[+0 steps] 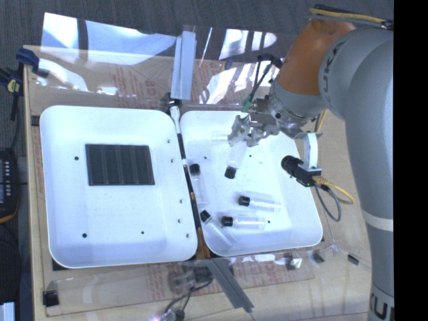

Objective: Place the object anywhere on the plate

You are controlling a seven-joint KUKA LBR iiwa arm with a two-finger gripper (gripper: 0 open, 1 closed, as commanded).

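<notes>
Camera view: fingers (242,138) gripping vial (234,160).

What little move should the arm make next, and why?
Probably swing left, toward the dark ribbed plate in the left bin. The jaws appear to grip a clear tube, black cap hanging down, over the right bin. The tube seems ready to carry, and the plate lies well to its left.

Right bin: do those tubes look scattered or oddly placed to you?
Yes. The capped clear tubes lie loose at mixed angles in the right bin: one mid-bin, another below it, a third against the divider. The dark grooved plate sits square in the left bin.
</notes>
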